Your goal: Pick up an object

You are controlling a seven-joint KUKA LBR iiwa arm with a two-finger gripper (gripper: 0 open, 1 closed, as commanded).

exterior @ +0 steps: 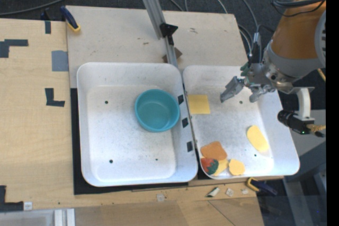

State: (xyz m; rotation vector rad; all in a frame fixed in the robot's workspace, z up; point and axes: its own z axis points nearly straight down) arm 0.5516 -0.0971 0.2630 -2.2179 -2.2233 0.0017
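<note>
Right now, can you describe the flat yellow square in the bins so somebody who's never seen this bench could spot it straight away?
Start at the right-hand shallow white bin, the one nearest the grey and orange arm. Look to its upper left part, just beside the wall shared with the left bin, where the flat yellow square piece lies alone. Its straight edges and square corners set it apart from the rounded yellow oval piece and the cluster of small pieces further down.

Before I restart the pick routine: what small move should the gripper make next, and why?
Probably a short move left and down toward the yellow square. The gripper hangs open over the right bin with nothing between its fingers, and that flat square lies nearest, apart from the other pieces.
</note>
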